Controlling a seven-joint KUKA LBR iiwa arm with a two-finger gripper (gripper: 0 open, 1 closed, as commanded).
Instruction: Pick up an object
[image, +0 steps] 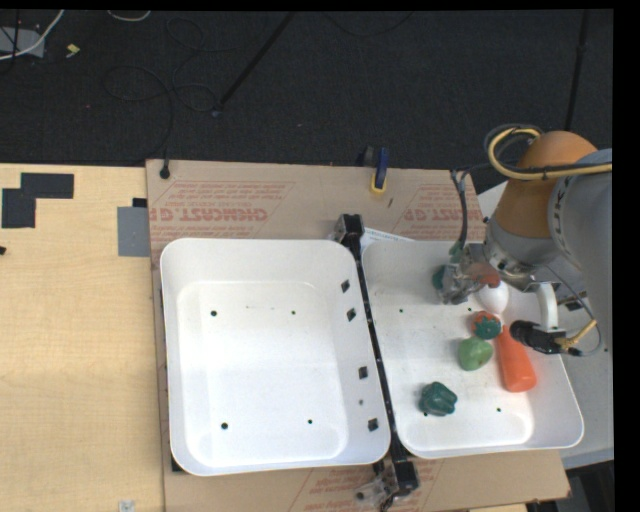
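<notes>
My gripper (456, 283) hovers low at the right bin's (560, 435) far side; I cannot tell its grip. Next: descend onto the light green lump (474, 353).

Even overhead light falling across the bench, white bins (260, 290) glaring slightly — soft shadows pooling under rims, dark floor (300, 80) dimming behind, detail softening throughout.
</notes>
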